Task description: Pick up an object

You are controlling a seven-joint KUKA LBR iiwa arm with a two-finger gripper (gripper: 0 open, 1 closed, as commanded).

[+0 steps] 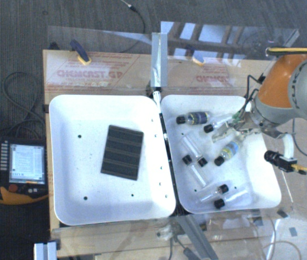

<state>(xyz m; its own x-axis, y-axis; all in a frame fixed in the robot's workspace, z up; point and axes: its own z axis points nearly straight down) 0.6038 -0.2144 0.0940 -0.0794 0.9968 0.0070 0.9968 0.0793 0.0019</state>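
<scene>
**Mia:** Where is the robot's arm [292,88]?

**Ben:** It comes in over the right edge of the right bin [262,196]. It is grey with an orange band. Its gripper [239,122] hangs low near that bin's upper right corner.

**Mia:** Is it holding something?

**Ben:** I cannot tell. That part is small and blurry, so I cannot say if it is open or shut.

**Mia:** What is in the right bin?

**Ben:** Little clear bottles with black caps. A bluish bottle [195,117] lies near the top edge. A greenish bottle [228,153] lies just below the gripper. Two more [218,195] lie near the bottom edge, and a few lie in the middle.

**Mia:** And the left bin [66,199]?

**Ben:** A dark ridged block [122,152] lies flat near its middle.

**Mia:** What is that beside the tabletop?

**Ben:** A handheld screen [19,169] with an orange rim, on the floor to the left.
</scene>
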